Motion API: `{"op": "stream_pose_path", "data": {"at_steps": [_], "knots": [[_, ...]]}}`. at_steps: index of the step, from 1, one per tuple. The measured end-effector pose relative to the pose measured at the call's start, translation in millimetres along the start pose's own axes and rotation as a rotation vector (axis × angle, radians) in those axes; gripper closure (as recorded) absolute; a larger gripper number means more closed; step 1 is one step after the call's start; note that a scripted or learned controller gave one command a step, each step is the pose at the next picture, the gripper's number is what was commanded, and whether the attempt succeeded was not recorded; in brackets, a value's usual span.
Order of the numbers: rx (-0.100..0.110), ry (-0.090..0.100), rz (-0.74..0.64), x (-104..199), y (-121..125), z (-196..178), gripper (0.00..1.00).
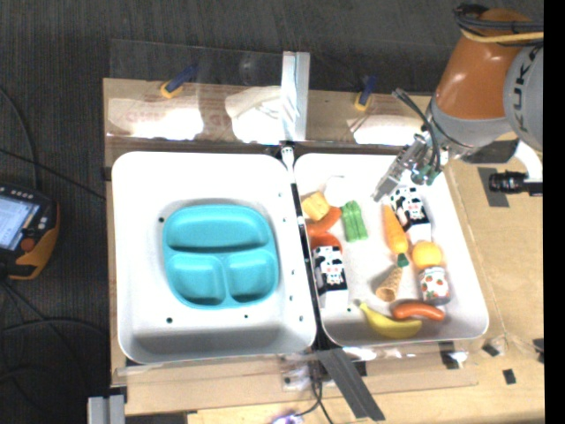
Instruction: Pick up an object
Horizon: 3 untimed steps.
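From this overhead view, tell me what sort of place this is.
Probably a robotics lab's grasping test bench: a grey-and-orange arm reaches over two white bins, toy food such as a banana fills one, and clamps hold the backboard.

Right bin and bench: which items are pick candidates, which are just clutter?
Pick candidates, in the right white bin:
yellow toy banana
orange toy carrot
green ridged toy vegetable
red toy sausage
black-and-white cow-print carton
gripper above them

Lying about:
turquoise divided plastic tray in the left white bin
handheld pendant with screen
blue-and-yellow clamps
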State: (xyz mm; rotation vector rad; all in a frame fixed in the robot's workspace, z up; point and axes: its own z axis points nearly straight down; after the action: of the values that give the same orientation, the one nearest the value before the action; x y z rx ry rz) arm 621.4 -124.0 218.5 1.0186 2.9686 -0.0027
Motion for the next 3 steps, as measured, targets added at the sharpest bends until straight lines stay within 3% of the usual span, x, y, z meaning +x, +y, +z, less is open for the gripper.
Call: {"op": "stream_pose_path", "data": {"at_steps": [1, 2, 3], "knots": [[0.002, 0.0, 0.442, 9.1, 19.0, -33.8, 1.0], [0.002, 0.0, 0.442, 7.9, 78.4, -56.0, 1.0], [0.002, 0.0, 0.443, 7.9, 78.3, -55.8, 0.0]]}}
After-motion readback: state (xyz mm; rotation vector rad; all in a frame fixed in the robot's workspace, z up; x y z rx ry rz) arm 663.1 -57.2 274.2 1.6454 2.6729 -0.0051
